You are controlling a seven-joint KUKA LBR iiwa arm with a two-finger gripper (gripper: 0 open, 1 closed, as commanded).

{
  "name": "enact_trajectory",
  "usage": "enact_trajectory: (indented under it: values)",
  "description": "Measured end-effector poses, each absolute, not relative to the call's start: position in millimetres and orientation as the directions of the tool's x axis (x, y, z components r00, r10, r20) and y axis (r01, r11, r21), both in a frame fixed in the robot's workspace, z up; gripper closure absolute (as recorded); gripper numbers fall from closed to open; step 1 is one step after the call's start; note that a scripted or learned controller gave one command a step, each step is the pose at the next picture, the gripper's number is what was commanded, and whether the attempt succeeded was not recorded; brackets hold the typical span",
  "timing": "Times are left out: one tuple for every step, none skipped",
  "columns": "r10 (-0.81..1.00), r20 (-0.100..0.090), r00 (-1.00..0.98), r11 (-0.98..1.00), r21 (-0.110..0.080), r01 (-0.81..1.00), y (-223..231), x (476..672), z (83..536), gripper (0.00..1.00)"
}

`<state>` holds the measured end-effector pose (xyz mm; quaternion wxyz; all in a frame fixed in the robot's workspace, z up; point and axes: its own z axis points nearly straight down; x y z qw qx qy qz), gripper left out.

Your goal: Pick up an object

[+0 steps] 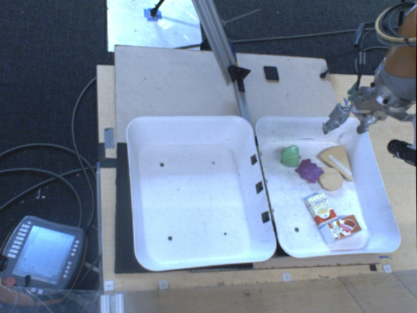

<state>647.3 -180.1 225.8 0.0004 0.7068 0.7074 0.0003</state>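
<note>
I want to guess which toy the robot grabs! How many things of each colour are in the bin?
Green: 1 green toy
Purple: 1 purple toy
Tan: 2, tan wedge, tan disc
Red and yellow: 2, small packet, bigger packet
Total: 6

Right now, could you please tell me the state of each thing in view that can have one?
gripper: open, holding nothing, above the right bin's far edge
green object: loose in the right bin
purple object: loose, beside the green one
tan wedge: lying flat
red and white packet: lying flat
</note>
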Motion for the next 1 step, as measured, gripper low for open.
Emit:
enact_trajectory:
  values:
    - [1.000, -0.001, 0.001, -0.001, 0.003, 1.000, -163.5, 548.2, 241.8, 0.00]
